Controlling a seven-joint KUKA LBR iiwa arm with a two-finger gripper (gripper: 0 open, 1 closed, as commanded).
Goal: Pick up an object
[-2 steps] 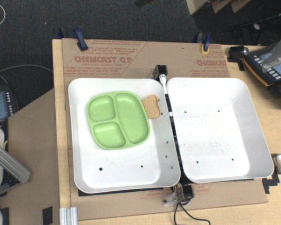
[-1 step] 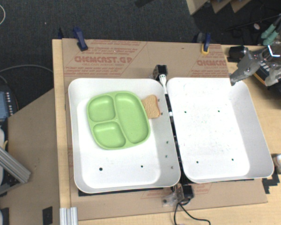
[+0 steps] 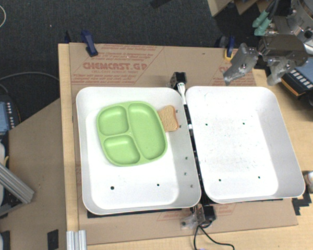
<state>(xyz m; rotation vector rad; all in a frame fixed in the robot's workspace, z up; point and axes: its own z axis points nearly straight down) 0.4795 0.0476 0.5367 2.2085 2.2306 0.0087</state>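
Observation:
A light green divided plate (image 3: 131,134) with three compartments lies in the left bin (image 3: 130,191). A small tan piece that looks like toast or a cracker (image 3: 169,118) rests against the plate's right rim, near the wall between the bins. My gripper (image 3: 255,73) hangs over the back edge of the right bin (image 3: 240,139), well to the right of both objects. Its two grey fingers (image 3: 241,64) stand apart, open, with nothing between them.
Both bins sit on a cardboard sheet (image 3: 120,61). A black clip (image 3: 178,79) sits at the back where the bins meet. Blue clamps (image 3: 88,43) hold the cardboard's far edge. Cables and gear crowd the top right behind the arm.

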